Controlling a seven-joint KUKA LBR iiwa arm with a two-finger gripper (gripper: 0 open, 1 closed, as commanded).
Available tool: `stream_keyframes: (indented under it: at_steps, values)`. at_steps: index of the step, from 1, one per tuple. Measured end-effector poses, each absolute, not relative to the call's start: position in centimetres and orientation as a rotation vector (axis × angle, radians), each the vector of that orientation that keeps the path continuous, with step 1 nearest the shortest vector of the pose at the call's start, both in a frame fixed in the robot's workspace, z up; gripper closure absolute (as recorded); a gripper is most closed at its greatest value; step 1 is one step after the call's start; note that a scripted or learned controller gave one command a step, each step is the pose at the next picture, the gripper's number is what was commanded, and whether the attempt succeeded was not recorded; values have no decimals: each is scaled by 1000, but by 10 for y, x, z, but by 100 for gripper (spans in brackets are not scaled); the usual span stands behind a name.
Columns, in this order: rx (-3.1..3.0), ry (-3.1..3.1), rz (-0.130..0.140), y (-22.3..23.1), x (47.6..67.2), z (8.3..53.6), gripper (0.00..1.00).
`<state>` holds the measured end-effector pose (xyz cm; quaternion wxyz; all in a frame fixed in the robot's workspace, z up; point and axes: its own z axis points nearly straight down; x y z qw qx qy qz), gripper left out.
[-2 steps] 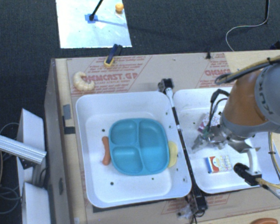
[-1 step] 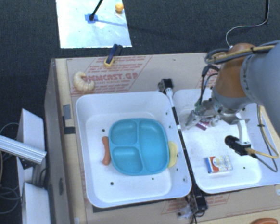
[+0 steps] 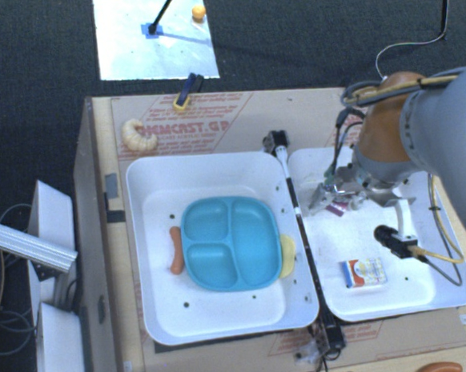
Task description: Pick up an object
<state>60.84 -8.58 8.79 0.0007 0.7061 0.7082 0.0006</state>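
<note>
purple object under gripper

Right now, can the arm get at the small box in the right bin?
Probably yes. The small box lies flat on the right bin floor with nothing on top of it, and the gripper hangs over the same bin, up-frame of it.

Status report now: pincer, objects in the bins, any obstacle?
Pincer low in right bin, grip unclear. Small box lies apart, untouched. Blue plate and sausage in left bin.
</note>
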Motion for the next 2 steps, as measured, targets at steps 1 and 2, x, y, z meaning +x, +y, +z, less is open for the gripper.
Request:
stream_keyframes:
  at_steps: [1,2]
  values:
    - [2219,2221,2,-110,629,85,0]
    - [2214,2222,5,-110,630,96,100]
